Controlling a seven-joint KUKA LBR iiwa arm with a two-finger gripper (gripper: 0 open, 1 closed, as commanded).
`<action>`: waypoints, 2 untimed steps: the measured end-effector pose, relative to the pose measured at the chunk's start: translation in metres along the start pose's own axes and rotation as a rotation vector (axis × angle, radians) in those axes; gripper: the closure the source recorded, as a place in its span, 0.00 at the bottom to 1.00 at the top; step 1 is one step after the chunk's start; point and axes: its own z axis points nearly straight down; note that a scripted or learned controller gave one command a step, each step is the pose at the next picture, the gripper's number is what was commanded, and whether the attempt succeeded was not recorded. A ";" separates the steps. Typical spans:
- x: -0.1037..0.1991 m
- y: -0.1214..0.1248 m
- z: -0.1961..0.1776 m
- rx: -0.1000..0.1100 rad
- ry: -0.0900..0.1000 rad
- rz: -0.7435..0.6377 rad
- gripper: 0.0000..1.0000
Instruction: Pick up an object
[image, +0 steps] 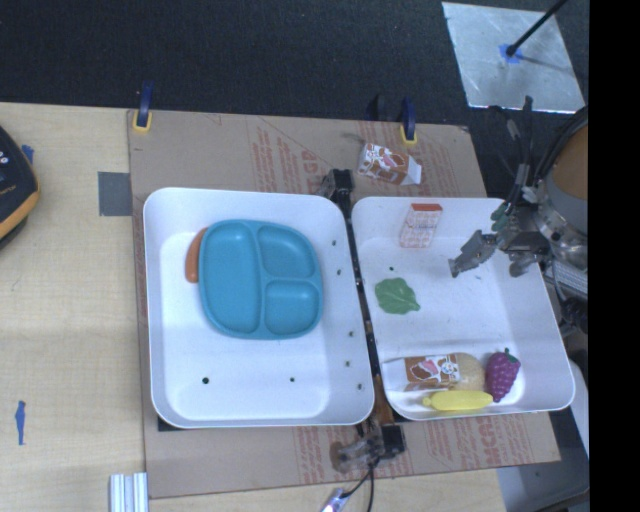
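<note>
The right white bin (520, 330) held five items; the left white bin (160, 330) held one blue divided plastic plate (262, 278). The hand (490, 256) hung spread, gripping nothing.

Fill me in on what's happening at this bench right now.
A robot arm reaches in from the right over the right bin, its gripper hovering with nothing between its fingers. Below it lie a green leaf, a small carton, a snack packet, a yellow banana and purple grapes. The left bin holds a blue divided plate. Nothing is picked up yet.
</note>
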 end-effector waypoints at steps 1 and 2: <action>-0.079 0.050 0.040 0.000 -0.003 0.001 0.00; -0.082 0.110 0.089 0.000 -0.002 0.000 0.00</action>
